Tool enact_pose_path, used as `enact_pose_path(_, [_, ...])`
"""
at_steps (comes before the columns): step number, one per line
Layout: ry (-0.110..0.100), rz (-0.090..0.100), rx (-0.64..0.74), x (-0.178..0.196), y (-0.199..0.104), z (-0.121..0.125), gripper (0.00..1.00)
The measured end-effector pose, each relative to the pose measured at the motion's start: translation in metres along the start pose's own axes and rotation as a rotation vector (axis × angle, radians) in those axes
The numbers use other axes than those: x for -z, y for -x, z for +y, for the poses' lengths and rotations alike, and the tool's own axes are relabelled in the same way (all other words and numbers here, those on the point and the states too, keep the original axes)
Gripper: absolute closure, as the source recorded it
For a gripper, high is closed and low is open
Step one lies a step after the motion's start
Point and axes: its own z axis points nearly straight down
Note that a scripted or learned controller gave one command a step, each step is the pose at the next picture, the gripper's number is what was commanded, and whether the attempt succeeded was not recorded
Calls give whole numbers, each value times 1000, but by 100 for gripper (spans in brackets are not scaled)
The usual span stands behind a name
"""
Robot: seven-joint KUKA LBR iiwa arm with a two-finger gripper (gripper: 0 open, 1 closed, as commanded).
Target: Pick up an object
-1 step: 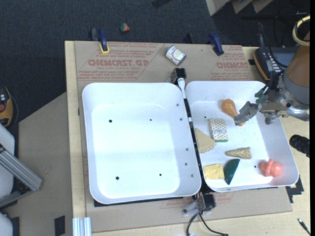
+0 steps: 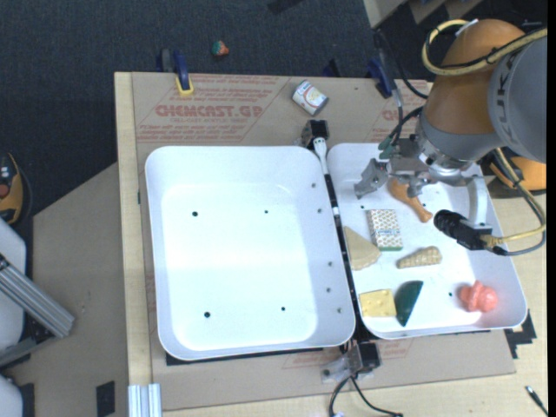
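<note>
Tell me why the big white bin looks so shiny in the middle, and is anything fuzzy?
In the camera view, overhead light washes the left bin floor into a bright glare patch; the right bin is evenly lit, with soft shadows under the pink toy and green piece; the arm's orange band looks slightly blurred.

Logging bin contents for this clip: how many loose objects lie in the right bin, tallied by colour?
Orange stick-shaped piece: 1
Patterned small box: 1
Tan pieces, a wedge and a ridged cone: 2
Yellow block: 1
Dark green wedge: 1
Pink lumpy toy: 1
Total: 7
</note>
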Motion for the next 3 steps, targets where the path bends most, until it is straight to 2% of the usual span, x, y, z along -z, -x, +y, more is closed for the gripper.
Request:
enact_pose_path(1, [10, -4, -8, 82, 31, 21, 0])
enact_pose_path(2, [-9, -1, -8, -104, 58, 64, 0])
enact_pose_path(3, [4, -4, -6, -84, 58, 68, 100])
